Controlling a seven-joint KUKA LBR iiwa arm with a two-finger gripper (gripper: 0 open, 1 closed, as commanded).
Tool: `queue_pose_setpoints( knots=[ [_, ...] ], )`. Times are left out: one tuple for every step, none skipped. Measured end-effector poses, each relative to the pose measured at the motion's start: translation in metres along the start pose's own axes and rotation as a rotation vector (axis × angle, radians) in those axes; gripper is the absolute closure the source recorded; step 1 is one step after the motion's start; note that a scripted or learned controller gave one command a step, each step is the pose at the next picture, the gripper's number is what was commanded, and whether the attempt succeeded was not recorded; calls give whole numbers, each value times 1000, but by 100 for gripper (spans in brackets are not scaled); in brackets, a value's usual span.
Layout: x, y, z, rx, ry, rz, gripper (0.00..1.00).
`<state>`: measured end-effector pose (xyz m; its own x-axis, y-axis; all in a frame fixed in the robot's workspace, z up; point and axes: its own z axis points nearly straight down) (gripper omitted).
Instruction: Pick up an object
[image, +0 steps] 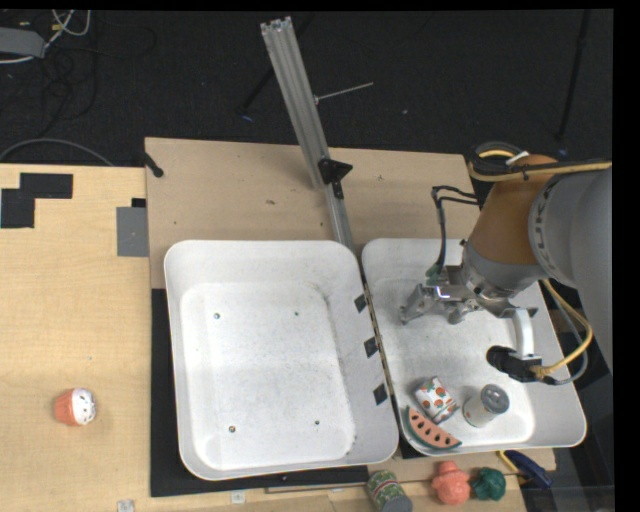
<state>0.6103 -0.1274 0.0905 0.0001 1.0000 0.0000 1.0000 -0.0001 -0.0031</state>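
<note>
The grey arm with its orange band reaches in from 3 o'clock and hangs its claw (440, 300) low over the upper part of the right shallow white bin (400, 262). Whether the claw is released or clenched cannot be told at this slant; nothing shows in its grip.

The things to pick from sit bunched at the bin's 6 o'clock end, well apart from the claw: a small red-and-white patterned cup-like object (436, 398), a grey round lidded piece (488, 403) just beside it toward 3 o'clock, and a red watermelon-slice toy (434, 430) lying flat against the near wall. Their crowding against that wall probably makes a straight-down grasp awkward, since the wall and neighbours leave little room around each.

The left shallow white bin (190, 262) lies at 9 o'clock of the right one, its edge touching along the middle divide. A slanted metal rail (305, 120) runs from 12 o'clock down to the bins' junction, near the arm's path. Outside the bins, on the tabletop (220, 190), rest an orange-and-white ball (75, 407) far toward 9 o'clock, and at 6 o'clock a dark green cylinder (385, 490), a pink lumpy toy (450, 483) and a teal lumpy toy (488, 484).
</note>
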Motion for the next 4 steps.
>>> queue_pose_setpoints(
  knots=[
    [-1,0,-12,0,1,5,100],
    [-7,7,-58,-5,0,3,100],
    [0,10,-118,-7,0,-1,100],
    [-1,10,-171,-7,-1,-1,100]
  ],
)
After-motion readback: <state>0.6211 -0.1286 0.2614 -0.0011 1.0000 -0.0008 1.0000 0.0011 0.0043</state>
